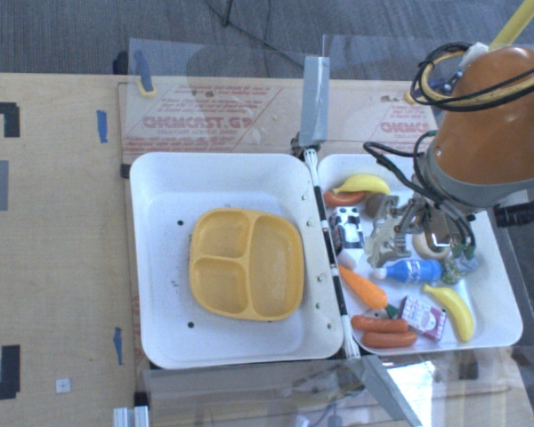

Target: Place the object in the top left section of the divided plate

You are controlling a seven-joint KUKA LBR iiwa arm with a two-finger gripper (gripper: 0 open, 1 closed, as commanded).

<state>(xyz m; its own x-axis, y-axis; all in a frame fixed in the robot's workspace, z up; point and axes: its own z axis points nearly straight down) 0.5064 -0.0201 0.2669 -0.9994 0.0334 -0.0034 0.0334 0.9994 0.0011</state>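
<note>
A yellow divided plate [247, 263] lies in the left bin [160, 203], with two smaller sections on its left side and one long section on the right. My gripper [387, 243] hangs low over the right bin [503, 314], among the toy foods. It sits just above a blue and white bottle [414, 271] and beside a small dark item [347, 231]. The wrist and cables cover much of what lies under it.
The right bin holds a banana [363, 183] over a red sausage [342, 198] at the back, a carrot [363, 287], two sausages [384, 330], a pink packet [424, 317] and a second banana [456, 310] at the front. A metal divider [315, 100] stands behind the bins.
</note>
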